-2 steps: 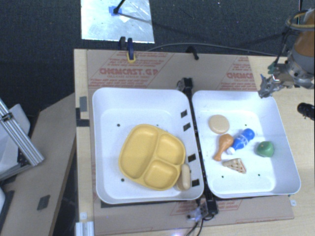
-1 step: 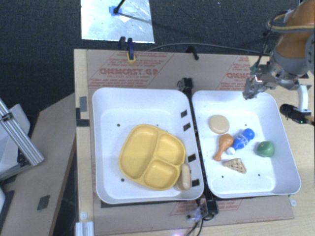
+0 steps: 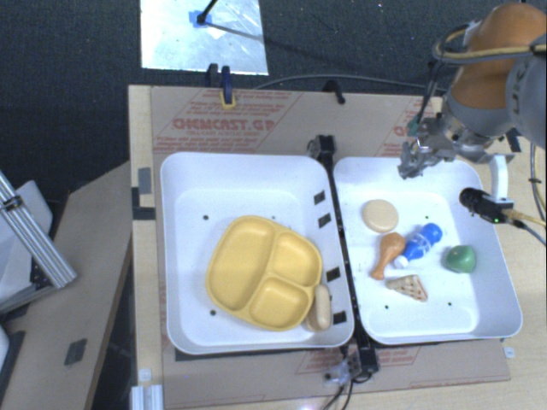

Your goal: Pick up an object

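End effector [image 3: 416, 162] hovering at 12 o'clock of right white plastic bin [image 3: 491, 314], finger state unclear; nothing grasped, pick pending.

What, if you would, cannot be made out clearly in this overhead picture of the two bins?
- End effector: small and blurred at the right bin's back rim; its state is unreadable.
- Arm: cut off by the right edge.
- Beige item beside the yellow tray: too small to identify.
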`<state>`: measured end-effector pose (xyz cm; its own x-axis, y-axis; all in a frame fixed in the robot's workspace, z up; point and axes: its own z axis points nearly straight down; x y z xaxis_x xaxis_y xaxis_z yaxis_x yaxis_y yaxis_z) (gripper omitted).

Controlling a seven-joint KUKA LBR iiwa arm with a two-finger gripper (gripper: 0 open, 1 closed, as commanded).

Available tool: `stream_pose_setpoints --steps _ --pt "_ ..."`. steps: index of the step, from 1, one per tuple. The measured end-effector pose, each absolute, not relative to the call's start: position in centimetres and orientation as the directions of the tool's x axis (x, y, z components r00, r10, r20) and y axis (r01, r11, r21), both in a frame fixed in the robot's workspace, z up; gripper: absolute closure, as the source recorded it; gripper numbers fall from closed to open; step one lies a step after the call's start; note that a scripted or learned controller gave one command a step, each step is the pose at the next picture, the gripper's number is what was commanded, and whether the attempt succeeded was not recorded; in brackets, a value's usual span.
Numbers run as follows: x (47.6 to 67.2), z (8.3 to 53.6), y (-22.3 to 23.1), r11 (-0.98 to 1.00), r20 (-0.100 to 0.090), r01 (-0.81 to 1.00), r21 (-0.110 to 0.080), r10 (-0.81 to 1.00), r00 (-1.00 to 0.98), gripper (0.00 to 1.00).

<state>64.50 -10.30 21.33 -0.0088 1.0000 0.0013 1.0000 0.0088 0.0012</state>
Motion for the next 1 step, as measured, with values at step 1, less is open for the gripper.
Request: stream_pose_setpoints --steps 1 --pt "64.03 22.63 -4.99 0.009 0.002 1.0 0.002 1.0 -0.009 1.0"
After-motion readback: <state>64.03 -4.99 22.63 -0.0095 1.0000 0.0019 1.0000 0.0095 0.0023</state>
